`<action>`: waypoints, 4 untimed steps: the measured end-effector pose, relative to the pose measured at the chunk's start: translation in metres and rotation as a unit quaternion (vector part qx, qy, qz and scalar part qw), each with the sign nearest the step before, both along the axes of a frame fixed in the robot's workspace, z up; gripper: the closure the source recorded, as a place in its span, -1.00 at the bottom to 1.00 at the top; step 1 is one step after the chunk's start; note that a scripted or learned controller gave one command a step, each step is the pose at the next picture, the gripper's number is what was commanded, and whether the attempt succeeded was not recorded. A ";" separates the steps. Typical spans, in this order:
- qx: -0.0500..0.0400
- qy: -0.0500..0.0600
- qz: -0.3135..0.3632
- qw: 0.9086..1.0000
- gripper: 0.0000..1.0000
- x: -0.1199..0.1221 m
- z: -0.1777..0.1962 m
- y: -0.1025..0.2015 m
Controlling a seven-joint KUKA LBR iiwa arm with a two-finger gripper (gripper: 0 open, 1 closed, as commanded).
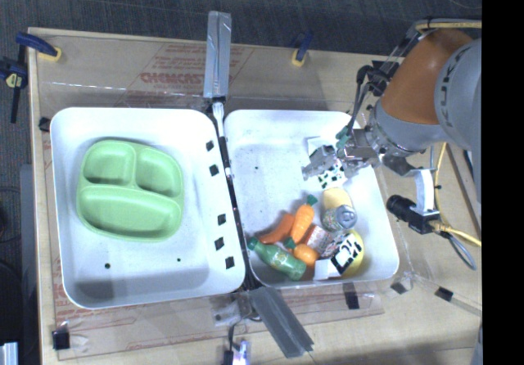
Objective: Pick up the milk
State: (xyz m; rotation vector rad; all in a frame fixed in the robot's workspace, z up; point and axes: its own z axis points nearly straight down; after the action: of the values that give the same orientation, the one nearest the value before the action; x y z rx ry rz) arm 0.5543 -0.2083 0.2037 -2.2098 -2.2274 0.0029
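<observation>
Milk carton [329, 176], small, white with dark spots, lies in right bin [270, 130], upper right part, just above yellow bottle [338, 206]. Gripper [321, 160] low over carton, touching or just above it; finger state cannot tell, grasp not visible. Carrots [293, 226], green bottle [277, 259], checkered yellow item [350, 254] clustered at bin's near edge. Green divided plate [131, 188] in left bin [74, 273]. Both bins on worktop [123, 56].
</observation>
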 end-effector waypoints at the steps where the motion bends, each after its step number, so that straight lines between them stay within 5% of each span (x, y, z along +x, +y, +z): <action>1: 0.000 -0.001 0.029 1.000 -1.00 0.057 -0.031 -0.001; 2: 0.000 0.000 0.048 0.999 -1.00 0.043 -0.113 0.000; 3: -0.001 -0.002 0.102 0.995 -1.00 0.018 -0.021 -0.001; 4: -0.002 -0.005 0.143 0.990 -1.00 0.071 -0.099 0.000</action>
State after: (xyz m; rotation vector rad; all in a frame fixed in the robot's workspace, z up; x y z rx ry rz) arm 0.6256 -0.2087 0.1047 -1.8738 -2.5286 -0.0030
